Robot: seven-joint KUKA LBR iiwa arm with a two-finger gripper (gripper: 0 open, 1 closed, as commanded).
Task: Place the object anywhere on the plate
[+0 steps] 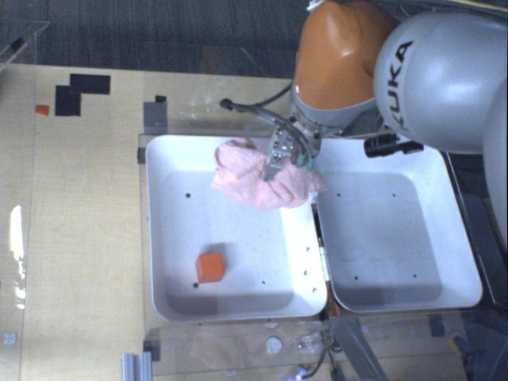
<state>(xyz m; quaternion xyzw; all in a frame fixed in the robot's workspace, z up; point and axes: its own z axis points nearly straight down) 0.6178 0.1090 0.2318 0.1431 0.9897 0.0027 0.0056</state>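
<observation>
Pink crumpled cloth (252,182) lies bunched in the far right corner of the left shallow white plastic bin (159,236), its edge draped toward the divide between bins. Pale wooden bench (79,213) carries everything; dark carpeted floor (159,14) runs along the far side. One grey KUKA arm (444,78) with an orange band (337,50) comes in from the right, bulky, covering the far edge of the right shallow white plastic bin (397,236).

Bins: two, side by side, touching at the middle. Cloth: one. One small orange cube (210,267) sits on the left bin floor near the front, well apart from the cloth.

The two-finger gripper (279,159) points down onto the cloth's top, touching it; cannot tell whether it is spread or closed, or gripping fabric. A thin black cable (254,111) loops out from the wrist over the bin's far rim.

On the bench, far left: black L-shaped tape marks (79,92) and one tiny orange square (42,110) beside them.
</observation>
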